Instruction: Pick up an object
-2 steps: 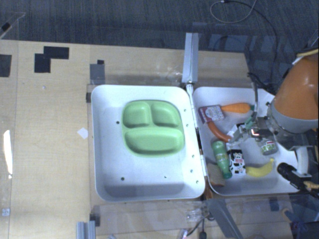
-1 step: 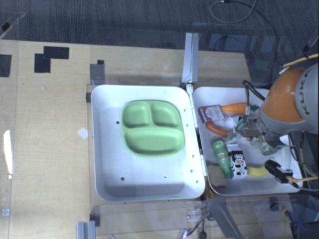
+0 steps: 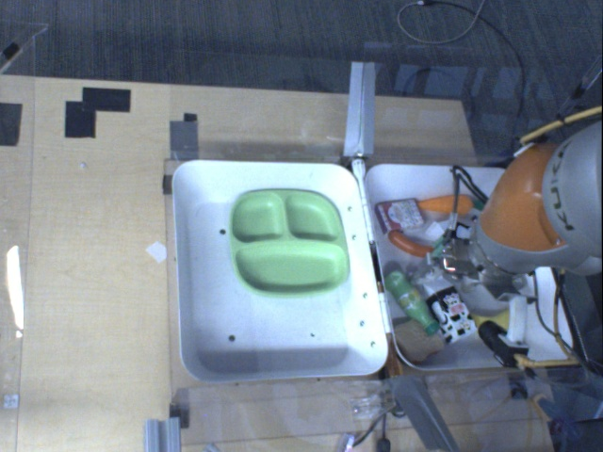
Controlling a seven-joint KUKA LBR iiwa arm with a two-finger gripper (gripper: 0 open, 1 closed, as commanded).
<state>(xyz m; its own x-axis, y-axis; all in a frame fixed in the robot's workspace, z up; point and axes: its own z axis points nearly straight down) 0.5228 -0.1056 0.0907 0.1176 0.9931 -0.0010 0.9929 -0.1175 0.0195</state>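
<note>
The right bin holds several small things. An orange carrot lies at the back, with a dark red packet beside it. An orange-red sausage sits just in front of them. A green bottle lies along the bin's left side, and a brown object rests at the front corner. My gripper hangs low over the middle of this bin, right of the sausage and above the bottle's far end. The orange wrist band covers the bin's right part.
The left bin holds a green divided plate near its back centre. A metal post stands behind the wall between the two bins. Black markers lie on the wooden bench at far left.
</note>
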